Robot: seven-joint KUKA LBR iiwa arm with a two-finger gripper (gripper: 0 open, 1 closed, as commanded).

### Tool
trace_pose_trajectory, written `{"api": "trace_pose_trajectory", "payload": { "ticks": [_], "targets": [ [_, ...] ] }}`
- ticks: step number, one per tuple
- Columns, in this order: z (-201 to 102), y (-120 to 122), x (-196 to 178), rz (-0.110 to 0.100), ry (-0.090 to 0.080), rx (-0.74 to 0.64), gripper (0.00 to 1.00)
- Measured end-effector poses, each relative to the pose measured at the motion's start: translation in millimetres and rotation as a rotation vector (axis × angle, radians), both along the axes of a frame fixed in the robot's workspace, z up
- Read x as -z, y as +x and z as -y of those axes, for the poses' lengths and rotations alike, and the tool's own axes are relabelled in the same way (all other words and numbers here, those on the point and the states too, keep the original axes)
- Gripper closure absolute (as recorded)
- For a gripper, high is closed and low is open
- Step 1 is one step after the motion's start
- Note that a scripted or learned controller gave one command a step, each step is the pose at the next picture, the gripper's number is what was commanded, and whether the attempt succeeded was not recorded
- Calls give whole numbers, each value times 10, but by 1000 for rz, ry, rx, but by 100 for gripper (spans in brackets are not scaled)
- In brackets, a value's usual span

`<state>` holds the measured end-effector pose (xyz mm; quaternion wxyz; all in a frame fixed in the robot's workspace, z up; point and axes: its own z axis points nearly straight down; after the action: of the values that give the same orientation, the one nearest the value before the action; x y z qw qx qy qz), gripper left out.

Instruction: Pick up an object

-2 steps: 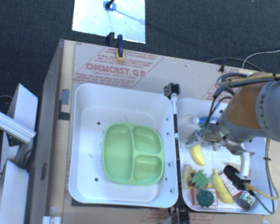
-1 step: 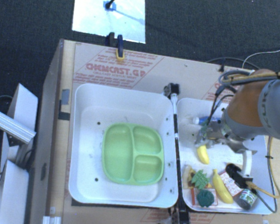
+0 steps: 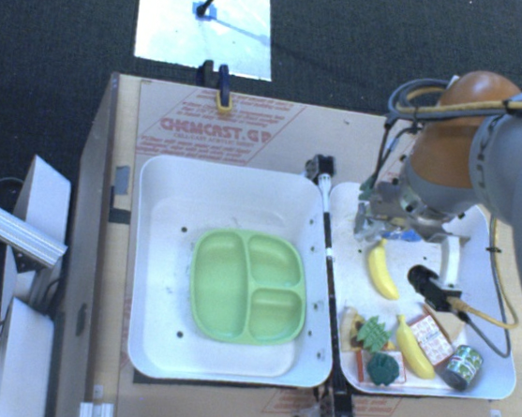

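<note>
My gripper point(image 3: 370, 224) hangs low over the far left part of the right bin point(image 3: 504, 308), close to the divider between the bins. A yellow banana point(image 3: 384, 270) lies just in front of it, apart from it. A small blue thing point(image 3: 405, 235) peeks out beside the wrist. Nearer the front of that bin lie a second banana point(image 3: 414, 346), a light green leafy toy point(image 3: 373, 333), a dark green toy point(image 3: 381, 367), a red and white box point(image 3: 430, 335) and a small can point(image 3: 462, 365). I see nothing held.
The left bin point(image 3: 163, 238) holds a light green divided plate point(image 3: 247, 284). The arm's grey body and orange band cover the right bin's far right corner. A clamp point(image 3: 222, 85) sits at the bench's far edge.
</note>
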<state>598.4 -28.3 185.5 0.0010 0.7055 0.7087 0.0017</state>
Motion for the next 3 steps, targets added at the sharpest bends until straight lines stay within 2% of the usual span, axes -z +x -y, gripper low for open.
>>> {"api": "trace_pose_trajectory", "payload": {
  "ticks": [1,2,3],
  "targets": [
    [8,-6,7,-2,-1,1,0],
    [641,9,-295,-1,-2,3,0],
    [746,74,1011,-2,-1,3,0]
  ]
}}
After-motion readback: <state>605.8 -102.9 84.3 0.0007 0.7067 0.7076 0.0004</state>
